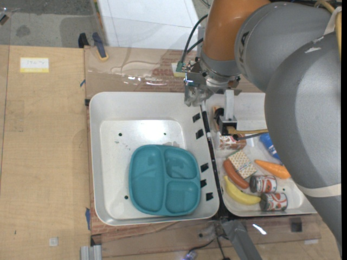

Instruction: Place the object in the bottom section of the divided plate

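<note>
The gripper point(194, 97) hangs over the white left bin point(95, 145) rim; its grip cannot be told. Below-left lies the smooth teal divided plate point(164, 180); below-right, a curved yellow banana point(241, 195).

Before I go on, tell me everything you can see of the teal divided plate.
The divided plate is teal, a rounded square of what looks like smooth plastic, with a raised rim. Ridges split it into three sections: one long section on the view's left and two smaller ones on its right, one above the other. All three look bare. It lies flat, open side up, on the floor of the left bin, toward the near right corner, touching nothing else.
</note>
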Motion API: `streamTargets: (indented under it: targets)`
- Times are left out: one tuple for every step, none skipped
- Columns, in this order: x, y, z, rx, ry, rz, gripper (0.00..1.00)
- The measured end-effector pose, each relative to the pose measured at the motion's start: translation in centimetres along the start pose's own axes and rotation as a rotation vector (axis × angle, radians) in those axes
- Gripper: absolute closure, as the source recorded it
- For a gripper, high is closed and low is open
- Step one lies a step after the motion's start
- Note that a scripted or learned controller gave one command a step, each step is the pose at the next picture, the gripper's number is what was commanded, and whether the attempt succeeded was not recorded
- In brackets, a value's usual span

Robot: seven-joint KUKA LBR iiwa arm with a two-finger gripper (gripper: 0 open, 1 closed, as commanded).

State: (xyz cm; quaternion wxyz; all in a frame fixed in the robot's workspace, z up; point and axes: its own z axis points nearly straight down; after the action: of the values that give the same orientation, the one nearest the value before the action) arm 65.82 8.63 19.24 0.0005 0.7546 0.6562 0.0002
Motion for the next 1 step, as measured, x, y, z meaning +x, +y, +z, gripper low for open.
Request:
streamTargets:
  targets:
    - [6.49, -4.36, 2.44, 0.005, -0.001, 0.131, 1.00]
